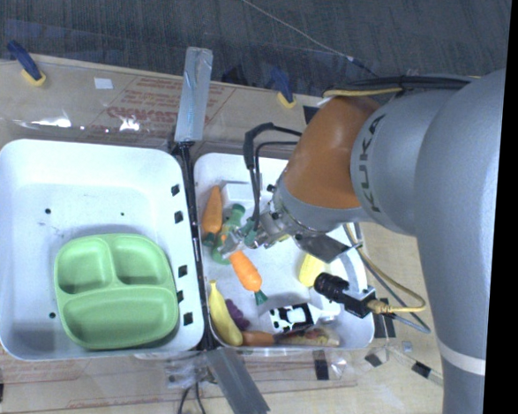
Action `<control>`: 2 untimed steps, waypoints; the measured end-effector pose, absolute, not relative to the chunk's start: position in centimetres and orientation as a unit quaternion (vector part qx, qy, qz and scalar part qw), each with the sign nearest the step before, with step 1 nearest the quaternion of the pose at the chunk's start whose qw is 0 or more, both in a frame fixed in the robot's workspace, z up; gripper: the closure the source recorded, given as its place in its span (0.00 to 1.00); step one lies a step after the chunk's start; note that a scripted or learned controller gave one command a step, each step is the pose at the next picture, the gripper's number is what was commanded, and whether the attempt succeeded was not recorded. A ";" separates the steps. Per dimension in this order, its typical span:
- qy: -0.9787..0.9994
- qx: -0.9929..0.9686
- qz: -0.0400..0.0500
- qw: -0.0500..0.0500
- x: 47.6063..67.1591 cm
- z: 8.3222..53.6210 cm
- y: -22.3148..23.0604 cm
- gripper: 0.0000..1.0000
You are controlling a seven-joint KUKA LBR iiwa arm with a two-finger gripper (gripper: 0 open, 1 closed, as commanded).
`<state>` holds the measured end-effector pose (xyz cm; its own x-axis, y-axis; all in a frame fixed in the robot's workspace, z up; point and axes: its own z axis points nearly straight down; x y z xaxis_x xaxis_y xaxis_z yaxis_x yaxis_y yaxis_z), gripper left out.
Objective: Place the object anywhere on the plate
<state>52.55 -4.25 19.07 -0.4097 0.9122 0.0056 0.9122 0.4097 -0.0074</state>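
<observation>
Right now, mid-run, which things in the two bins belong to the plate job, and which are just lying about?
Belongs to the job:
- green plate, in the left bin
- gripper, low in the right bin among the toys

Lying about, or possible picks (I cannot tell which is the target):
- two carrots
- banana
- black-and-white toy
- yellow piece

The left bin (pixel 30 186) lies open from above, bare white floor around the green divided plate (pixel 116 291) at its six o'clock end. The right bin (pixel 356 337) is crowded: the arm (pixel 395 158) overhangs its twelve-to-three side, and carrots (pixel 246 270), a banana (pixel 223 319) and a black-and-white toy (pixel 291 317) clutter the floor toward six.
</observation>
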 end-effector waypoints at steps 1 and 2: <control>-0.848 -0.529 0.001 0.004 51.6 19.0 3.7 1.00; -0.908 -0.418 0.000 0.000 52.8 23.7 8.3 1.00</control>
